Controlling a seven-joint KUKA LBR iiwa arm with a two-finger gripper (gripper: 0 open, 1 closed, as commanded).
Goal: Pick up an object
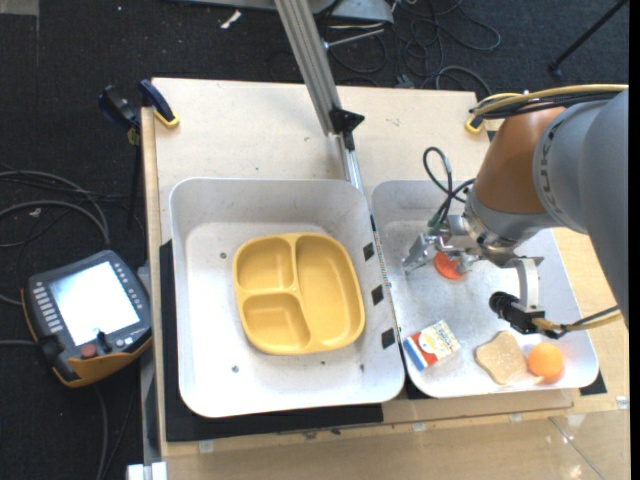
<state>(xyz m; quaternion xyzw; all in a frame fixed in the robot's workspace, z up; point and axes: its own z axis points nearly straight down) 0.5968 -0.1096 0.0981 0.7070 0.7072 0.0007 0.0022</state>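
The arm (560, 168) comes in from the upper right of the frame, its grey bulk and orange band covering the far corner of the right bin (400, 208). Its gripper (440, 255) sits low over the middle of that bin, right by a small red-orange object (451, 267) that peeks out beneath the metal parts. Most of that object is hidden, so I cannot say what it is, nor whether it sits between the fingers. The fingers themselves are a tangle of silver pieces from here, and I cannot tell whether they are spread or closed.

Toward the lower right of the frame, in the same bin, lie a small carton (432, 345) with red and blue print, a tan slice of bread (502, 358) and an orange ball (546, 361) touching the bread's right side. A black cable fitting (510, 311) hangs just above the bread.

The left bin (190, 228) holds a yellow divided plate (298, 292) with three compartments, lying flat near its centre. A metal pole (315, 58) slants from the top of the frame down to the seam between the bins. At the left edge, on the dark floor, rests a handheld pendant (88, 313) with a bright screen whose content is washed out.
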